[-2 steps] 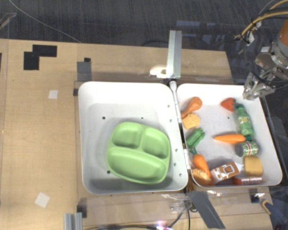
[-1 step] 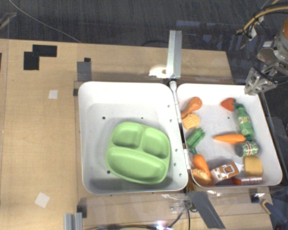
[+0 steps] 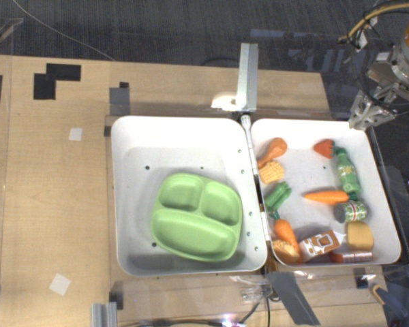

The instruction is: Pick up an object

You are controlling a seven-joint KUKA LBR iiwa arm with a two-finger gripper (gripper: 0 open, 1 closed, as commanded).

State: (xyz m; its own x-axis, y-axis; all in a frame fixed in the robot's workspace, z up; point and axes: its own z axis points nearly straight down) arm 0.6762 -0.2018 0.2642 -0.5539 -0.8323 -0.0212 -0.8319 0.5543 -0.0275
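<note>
Two white bins sit side by side; the right bin (image 3: 382, 182) holds the toy food. The gripper (image 3: 370, 114) hangs over that bin's upper right corner, fingers slightly apart and clamping nothing. A red pepper (image 3: 323, 148) lies nearest, at its eight o'clock, with a green bottle (image 3: 346, 173) just below.

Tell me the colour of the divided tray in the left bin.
Light green; the divided tray shows plainly in the camera view, lying in the left bin.
</note>
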